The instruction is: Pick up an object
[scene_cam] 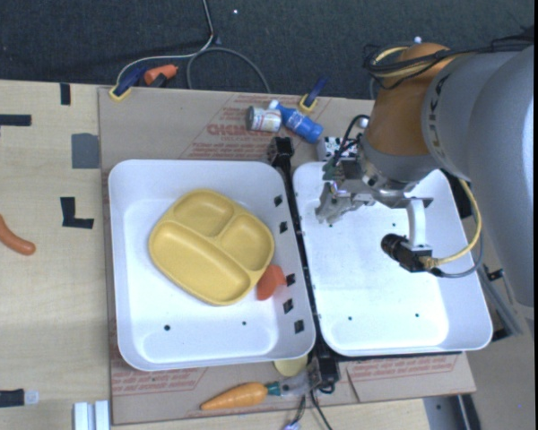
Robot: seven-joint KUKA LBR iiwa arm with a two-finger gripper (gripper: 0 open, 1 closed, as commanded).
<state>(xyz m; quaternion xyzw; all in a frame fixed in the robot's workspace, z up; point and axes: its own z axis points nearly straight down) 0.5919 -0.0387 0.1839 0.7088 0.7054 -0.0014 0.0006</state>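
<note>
Camera view looks down on a pale wooden counter (pixel 36 330) with a cardboard sheet (pixel 197 133) under two white bins. Nearest, at 6 o'clock on the cardboard's front edge, lies a toy carrot (pixel 235 396). The left bin (pixel 134 330) holds a yellow divided plate (pixel 212 245) at its middle, with a small orange-red piece (pixel 270 282) touching the plate's 4 o'clock edge. At 9 o'clock on the bare counter lies a toy sausage (pixel 11 234). The right bin (pixel 430 330) has the gripper (pixel 330 211) low over its 11 o'clock corner; whether the fingers are apart or together cannot be told. Beyond the bins, at 12 o'clock, a small bottle (pixel 264 117) and a blue object (pixel 304 124) lie on the cardboard. Farthest is dark carpet (pixel 90 16) crossed by a black cable (pixel 206 25).
</note>
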